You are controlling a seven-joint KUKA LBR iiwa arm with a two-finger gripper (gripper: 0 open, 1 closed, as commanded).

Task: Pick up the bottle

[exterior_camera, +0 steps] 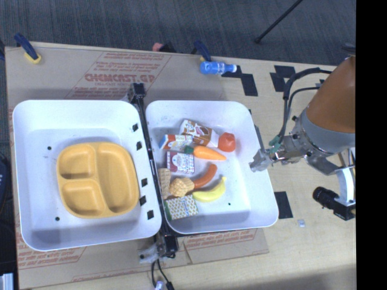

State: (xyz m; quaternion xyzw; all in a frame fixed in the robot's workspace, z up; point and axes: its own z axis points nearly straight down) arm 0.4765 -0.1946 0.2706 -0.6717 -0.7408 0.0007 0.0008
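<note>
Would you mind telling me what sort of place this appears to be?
Probably a robotics lab bench: two white bins clamped on cardboard, toy food such as a carrot, and a grey and orange arm.

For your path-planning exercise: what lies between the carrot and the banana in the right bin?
In the camera view, a sausage lies between the carrot and the banana.
</note>
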